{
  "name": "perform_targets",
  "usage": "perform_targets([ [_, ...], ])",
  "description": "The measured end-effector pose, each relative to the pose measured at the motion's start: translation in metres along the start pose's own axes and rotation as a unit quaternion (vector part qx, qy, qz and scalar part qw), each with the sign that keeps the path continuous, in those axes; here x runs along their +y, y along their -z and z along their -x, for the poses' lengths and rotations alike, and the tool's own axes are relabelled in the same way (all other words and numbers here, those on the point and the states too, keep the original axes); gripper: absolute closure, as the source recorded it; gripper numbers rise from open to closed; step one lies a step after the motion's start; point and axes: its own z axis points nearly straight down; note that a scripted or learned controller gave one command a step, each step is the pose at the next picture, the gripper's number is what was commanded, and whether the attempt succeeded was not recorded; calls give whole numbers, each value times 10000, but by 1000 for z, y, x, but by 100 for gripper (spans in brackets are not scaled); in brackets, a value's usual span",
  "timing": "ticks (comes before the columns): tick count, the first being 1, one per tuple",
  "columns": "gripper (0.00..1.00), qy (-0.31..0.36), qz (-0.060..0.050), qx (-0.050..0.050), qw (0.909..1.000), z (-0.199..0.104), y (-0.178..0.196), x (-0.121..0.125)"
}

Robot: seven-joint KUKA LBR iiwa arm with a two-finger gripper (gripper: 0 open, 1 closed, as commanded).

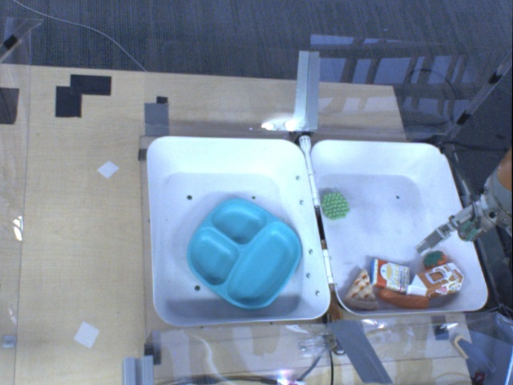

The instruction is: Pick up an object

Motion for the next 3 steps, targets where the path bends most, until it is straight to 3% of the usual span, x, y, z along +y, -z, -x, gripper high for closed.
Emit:
perform_targets([
  [1,0,427,58,-63,9991,-1,-75,-4],
  [2,0,225,21,-3,9997,6,-90,105],
  [3,0,669,34,-6,9978,-84,-88,75],
])
